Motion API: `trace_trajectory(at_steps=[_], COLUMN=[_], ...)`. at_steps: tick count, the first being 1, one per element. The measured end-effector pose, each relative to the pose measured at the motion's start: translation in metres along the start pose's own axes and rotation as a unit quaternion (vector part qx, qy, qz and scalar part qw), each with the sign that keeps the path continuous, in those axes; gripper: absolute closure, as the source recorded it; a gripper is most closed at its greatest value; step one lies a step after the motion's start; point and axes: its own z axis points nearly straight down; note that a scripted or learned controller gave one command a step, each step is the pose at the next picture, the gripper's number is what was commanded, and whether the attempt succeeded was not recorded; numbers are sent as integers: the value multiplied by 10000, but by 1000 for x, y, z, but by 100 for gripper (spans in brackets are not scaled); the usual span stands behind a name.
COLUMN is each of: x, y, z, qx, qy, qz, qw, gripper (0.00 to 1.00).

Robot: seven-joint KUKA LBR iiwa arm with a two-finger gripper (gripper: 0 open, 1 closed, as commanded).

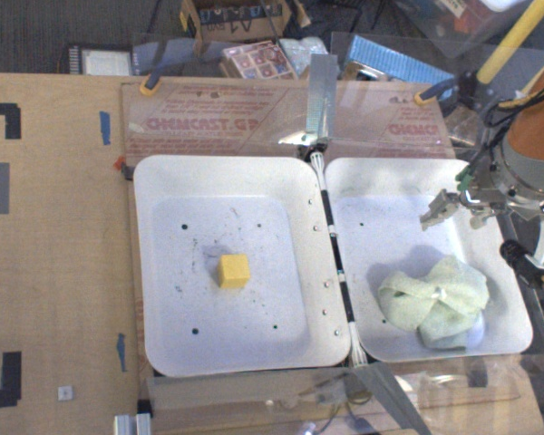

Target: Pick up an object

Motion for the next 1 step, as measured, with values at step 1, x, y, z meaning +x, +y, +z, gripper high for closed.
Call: trace_trajectory(at_steps=[1], x=[-22], y=[-20], z=[109], qx=[-6], qy=[4], qz=[-1292], qw=[9916], gripper=[0])
